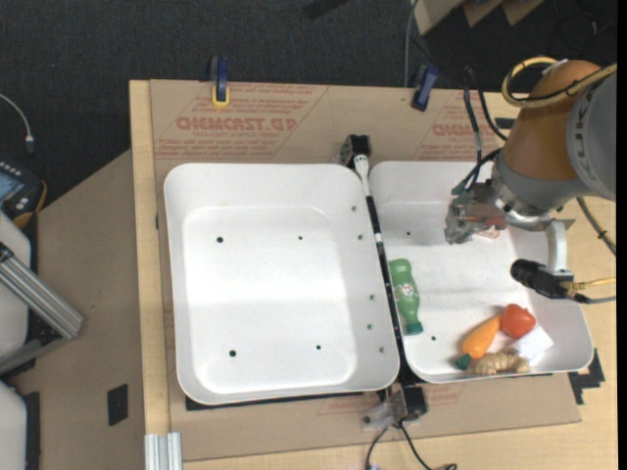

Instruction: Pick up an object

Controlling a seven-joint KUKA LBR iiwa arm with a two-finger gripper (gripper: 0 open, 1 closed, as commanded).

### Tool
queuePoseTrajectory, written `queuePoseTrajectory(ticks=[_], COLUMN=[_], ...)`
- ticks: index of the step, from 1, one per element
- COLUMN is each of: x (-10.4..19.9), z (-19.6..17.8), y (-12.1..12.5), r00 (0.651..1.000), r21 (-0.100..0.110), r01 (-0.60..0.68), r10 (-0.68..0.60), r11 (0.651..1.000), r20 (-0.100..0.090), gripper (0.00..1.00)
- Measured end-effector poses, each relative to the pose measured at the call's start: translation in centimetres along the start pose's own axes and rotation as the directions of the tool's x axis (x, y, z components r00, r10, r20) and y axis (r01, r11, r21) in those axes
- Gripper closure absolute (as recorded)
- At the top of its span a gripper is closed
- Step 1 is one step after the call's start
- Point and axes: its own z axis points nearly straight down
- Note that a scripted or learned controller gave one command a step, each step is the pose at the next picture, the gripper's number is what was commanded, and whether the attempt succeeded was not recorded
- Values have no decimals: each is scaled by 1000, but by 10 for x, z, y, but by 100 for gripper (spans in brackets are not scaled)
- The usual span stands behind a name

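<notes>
1. Objects for picking are all lying in the right bin (460, 282): a green bottle (403, 297), an orange piece (480, 338), a red piece (517, 320), a beige piece (500, 364) and a white card (539, 344).
2. On the left, the left bin (265, 292) is sitting on a brown board (294, 116), its right rim touching the right bin's left rim.
3. At the board's far edge, two blue clamps (219, 76) (424, 86) are gripping it, one to the left and one nearer the middle.
4. The green bottle is lying lengthwise against the right bin's left wall, about midway between far and near.
5. Right of the bottle, the gripper (468, 225) is hanging over the far half of the right bin, well apart from every object. Whether it is open or closed cannot be told, and nothing is showing in its grasp.
6. In the bin's near right corner, the orange piece is lying tilted, its upper end touching the red piece.
7. The beige piece is lying just near of the orange one, by the near rim.
8. The white card is lying beside the red piece, at its near right.
9. At the far right, the arm (554, 135) is reaching in, its orange band above the gripper.
</notes>
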Motion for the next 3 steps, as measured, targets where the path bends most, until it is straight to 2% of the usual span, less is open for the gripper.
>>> queuePoseTrajectory(ticks=[1,2,3], x=[54,93,119], z=[-56,-134,-156], y=[-48,-101,-103], r00=[1000,1000,1000], r21=[8,5,-1], r01=[3,3,4], r10=[-3,-3,-4], r11=[1000,1000,1000], r20=[-4,-1,-1], gripper=[100,100,100])
